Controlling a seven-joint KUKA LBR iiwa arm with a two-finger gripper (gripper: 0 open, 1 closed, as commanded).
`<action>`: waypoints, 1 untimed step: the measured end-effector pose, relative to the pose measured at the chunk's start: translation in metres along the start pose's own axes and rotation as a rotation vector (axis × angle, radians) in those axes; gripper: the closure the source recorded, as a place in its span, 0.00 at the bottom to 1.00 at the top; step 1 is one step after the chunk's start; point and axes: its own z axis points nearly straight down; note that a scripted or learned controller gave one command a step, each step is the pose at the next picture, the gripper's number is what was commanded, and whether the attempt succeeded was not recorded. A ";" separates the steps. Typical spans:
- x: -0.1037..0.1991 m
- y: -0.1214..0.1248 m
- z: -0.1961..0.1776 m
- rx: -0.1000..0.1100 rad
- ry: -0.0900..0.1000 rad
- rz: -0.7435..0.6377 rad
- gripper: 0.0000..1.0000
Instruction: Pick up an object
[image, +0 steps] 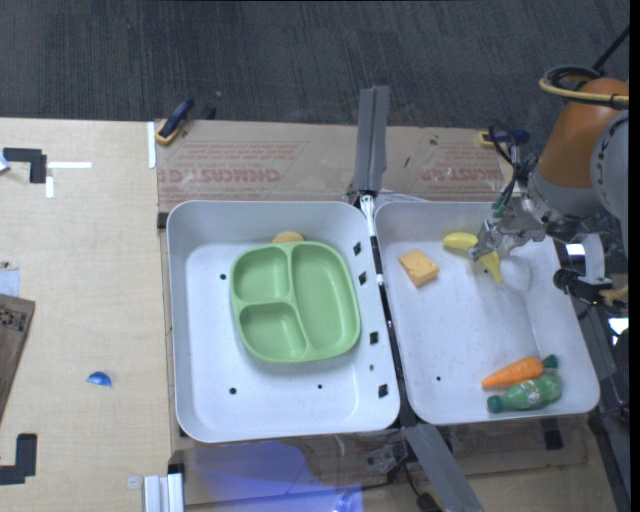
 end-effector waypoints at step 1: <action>0.071 0.002 -0.096 -0.011 0.000 0.046 1.00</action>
